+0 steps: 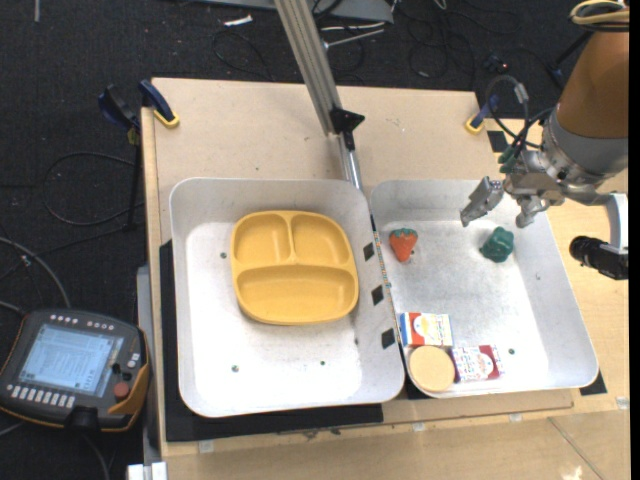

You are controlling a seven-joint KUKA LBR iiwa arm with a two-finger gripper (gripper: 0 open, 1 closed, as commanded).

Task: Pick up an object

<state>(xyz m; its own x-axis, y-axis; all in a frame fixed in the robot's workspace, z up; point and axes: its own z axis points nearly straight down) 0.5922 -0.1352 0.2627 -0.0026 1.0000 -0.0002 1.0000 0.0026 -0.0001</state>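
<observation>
Hand: hand [505,205] hangs over the right bin's [560,298] far side, fingers spread, grasping nothing.
Nearest target: green object [497,244] lies just below the hand toward you; descend there.
Alternative: strawberry [403,244] lies farther left.

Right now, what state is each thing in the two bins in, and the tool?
tool: fingers spread open, holding nothing, above right bin
green object: lying loose, ungrasped
strawberry: resting in right bin
yellow tray: flat in left bin, compartments bare
two small cartons: lying flat
tan disc: lying flat between the cartons
</observation>
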